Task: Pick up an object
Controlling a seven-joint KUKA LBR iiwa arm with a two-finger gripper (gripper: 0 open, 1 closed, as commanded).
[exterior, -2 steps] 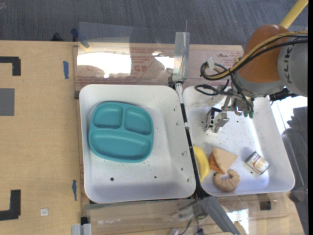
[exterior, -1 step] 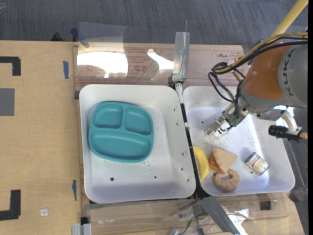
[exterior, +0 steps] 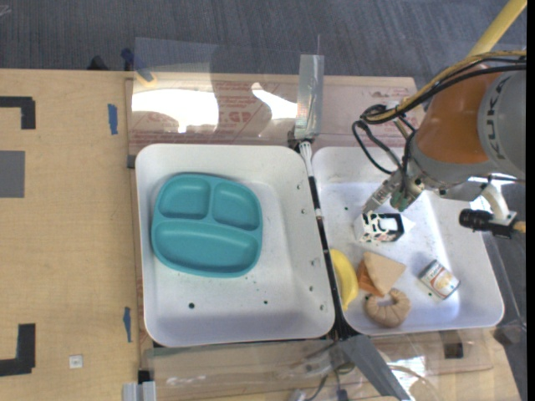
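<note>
Overhead, the gripper (exterior: 391,208) is hovering in the right bin (exterior: 468,307), seemingly just above a black-and-white toy (exterior: 382,226), fingers too blurred to tell spread from pressed together, likely needing to descend and close.

Floor (exterior: 251,7): dark grey carpet at the top.
Worktop (exterior: 63,224): pale wood, with blue tape (exterior: 112,119) bits.

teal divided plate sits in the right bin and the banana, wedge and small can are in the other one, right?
Not quite. The camera view shows the teal divided plate in the left bin; the banana, wedge and small can lie in the right bin.
</note>
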